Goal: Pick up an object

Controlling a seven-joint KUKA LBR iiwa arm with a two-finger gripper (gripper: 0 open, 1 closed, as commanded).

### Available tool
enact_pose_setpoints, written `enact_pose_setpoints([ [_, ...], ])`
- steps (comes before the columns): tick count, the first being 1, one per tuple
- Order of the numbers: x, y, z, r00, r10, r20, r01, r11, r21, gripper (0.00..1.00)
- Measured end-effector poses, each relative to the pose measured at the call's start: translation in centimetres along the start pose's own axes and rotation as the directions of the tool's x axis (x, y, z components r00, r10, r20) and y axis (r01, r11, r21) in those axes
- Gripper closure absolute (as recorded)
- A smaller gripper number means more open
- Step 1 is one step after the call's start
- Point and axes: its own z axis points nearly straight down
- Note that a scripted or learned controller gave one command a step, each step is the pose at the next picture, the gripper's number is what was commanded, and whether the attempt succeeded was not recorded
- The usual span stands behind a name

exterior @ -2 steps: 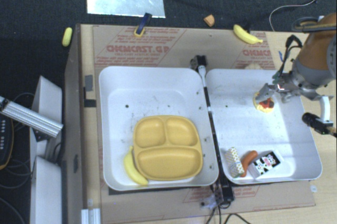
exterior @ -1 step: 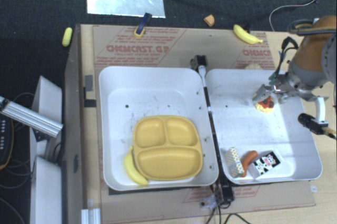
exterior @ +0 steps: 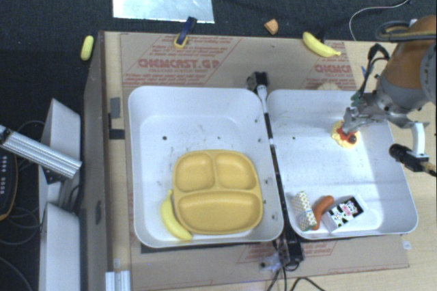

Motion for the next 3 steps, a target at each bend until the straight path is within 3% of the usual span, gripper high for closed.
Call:
enact_pose_setpoints([
  [1, -0.1, -0.2, -3.1, 1.000, 0.003, -0.001, -0.003, 1.000, 0.004, 1.00],
  [2, 0.0, -0.2, -3.1, 1.000, 0.003, -0.001, -0.003, 1.000, 0.005, 0.00],
  [3, 0.0, -1.1, -1.2, 1.000, 0.004, -0.001, -0.004, 1.000, 0.006, 0.00],
])
